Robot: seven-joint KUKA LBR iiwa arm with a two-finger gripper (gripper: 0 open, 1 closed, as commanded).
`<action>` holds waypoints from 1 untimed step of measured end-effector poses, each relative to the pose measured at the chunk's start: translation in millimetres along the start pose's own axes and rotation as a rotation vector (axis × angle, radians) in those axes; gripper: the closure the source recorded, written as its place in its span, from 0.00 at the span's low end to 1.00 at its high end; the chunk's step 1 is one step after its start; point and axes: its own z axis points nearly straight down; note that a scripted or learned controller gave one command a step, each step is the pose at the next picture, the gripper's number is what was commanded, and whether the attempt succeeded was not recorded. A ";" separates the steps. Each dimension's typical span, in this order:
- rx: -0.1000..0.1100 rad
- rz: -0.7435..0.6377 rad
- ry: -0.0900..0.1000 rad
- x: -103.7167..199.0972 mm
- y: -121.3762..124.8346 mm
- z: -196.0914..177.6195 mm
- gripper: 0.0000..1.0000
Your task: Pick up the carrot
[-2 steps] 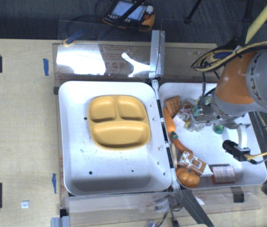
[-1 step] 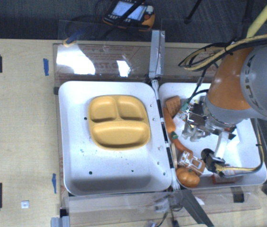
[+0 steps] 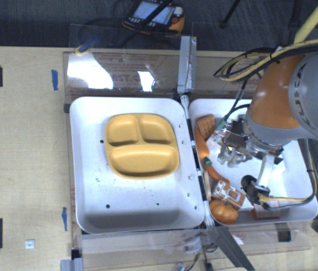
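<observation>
The carrot (image 3: 202, 148) is a slim orange piece with a green end, lying along the left wall of the right bin (image 3: 294, 176). My gripper (image 3: 230, 153) hangs over the middle of that bin, just right of the carrot and close to its green end. The grey arm with its orange band reaches in from the right and covers much of the bin's upper right part. Nothing of the carrot shows in the gripper.
A brown bread-like piece (image 3: 206, 125) lies at the right bin's top left. Another orange piece (image 3: 219, 175), a patterned small box (image 3: 229, 194) and a round orange fruit (image 3: 224, 212) lie lower left. A yellow divided plate (image 3: 142, 145) rests in the left bin (image 3: 91, 196).
</observation>
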 end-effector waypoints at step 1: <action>-0.001 -0.001 -0.001 0.2 0.6 -9.3 1.00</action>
